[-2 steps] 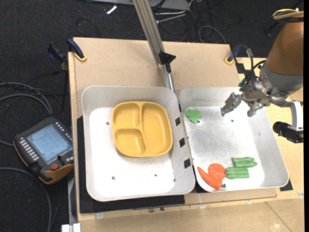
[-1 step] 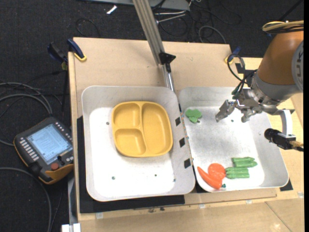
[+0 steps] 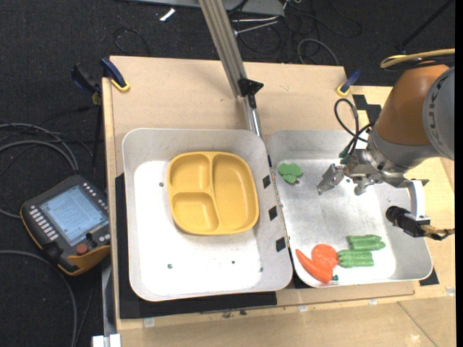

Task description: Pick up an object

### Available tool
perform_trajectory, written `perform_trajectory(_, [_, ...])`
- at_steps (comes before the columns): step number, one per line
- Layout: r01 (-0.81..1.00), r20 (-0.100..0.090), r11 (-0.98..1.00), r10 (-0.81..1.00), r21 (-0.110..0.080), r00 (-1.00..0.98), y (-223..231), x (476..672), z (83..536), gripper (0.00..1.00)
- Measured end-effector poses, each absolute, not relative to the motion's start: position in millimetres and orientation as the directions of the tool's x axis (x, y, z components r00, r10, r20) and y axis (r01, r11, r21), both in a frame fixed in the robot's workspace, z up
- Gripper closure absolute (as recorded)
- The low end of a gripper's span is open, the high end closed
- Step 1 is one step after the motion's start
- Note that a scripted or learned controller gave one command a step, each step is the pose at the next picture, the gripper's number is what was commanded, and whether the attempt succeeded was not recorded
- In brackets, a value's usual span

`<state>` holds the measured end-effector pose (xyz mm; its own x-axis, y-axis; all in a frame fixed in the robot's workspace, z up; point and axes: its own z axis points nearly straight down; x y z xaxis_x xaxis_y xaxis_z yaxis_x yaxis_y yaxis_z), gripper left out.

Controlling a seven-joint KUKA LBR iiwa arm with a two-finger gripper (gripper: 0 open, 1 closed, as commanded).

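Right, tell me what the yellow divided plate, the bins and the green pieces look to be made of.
Yellow divided plate: probably moulded plastic, smooth with a soft sheen and rounded compartment ridges.
Bins, left and right: apparently thin white plastic or coated sheet, matte and scuffed; hard to tell which.
Green pieces and: likely plastic toy food, uniformly coloured, slightly glossy.

No legible text or labels

A single fixed camera looks down at a slant from above the front of the pale wooden bench (image 3: 181,92), far enough back to take in both shallow white plastic bins (image 3: 145,194) side by side, the dark carpeted floor (image 3: 43,20) beyond, and the grey-and-orange arm (image 3: 412,114) entering from the right.
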<state>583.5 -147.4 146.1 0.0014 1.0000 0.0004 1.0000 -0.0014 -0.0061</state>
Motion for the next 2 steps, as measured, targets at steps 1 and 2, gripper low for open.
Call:
perform_trajectory(1, [1.000, -0.001, 0.000, 1.000, 0.001, 0.000, -147.1, 585.6, 160.0, 1.00])
perform_trajectory(2, [1.000, -0.002, -0.001, 1.000, 0.005, 0.001, -152.2, 582.6, 204.8, 1.00])
